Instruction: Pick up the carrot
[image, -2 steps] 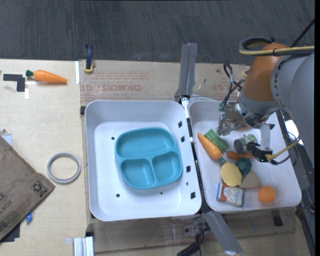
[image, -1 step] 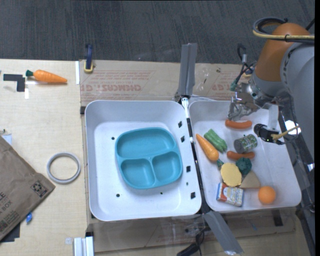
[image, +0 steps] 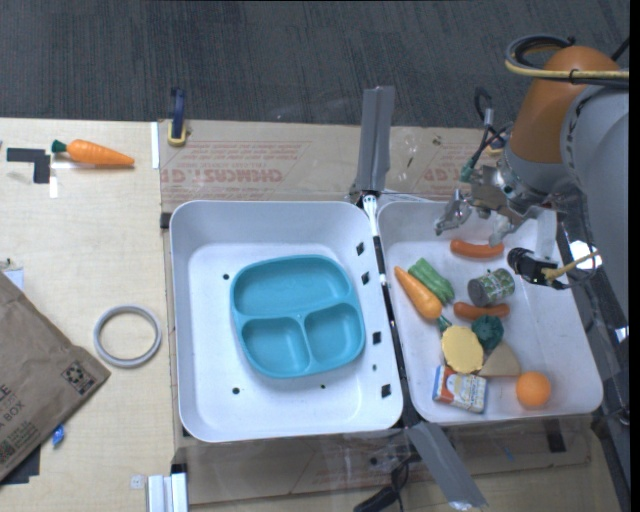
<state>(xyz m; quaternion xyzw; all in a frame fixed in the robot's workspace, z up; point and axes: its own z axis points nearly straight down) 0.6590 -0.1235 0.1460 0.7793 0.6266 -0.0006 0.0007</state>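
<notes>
Carrot (image: 419, 292) lies slantwise at the left side of the right bin (image: 572, 392), touching a green vegetable (image: 433, 279). Gripper (image: 470, 212) hangs above the bin's far end near a sausage (image: 476, 249), fingers apart, holding nothing. Approach stage; next, travel toward the carrot, align, descend.

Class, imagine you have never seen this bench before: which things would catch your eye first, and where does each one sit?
First, the turquoise three-compartment plastic tray, alone in the left white bin. Next, the jumble of toy food in the right white bin, where an orange carrot with a green top lies near the divider. Above that bin's far end hangs the grey arm's gripper; a second orange carrot lies out on the bench, far left.
</notes>
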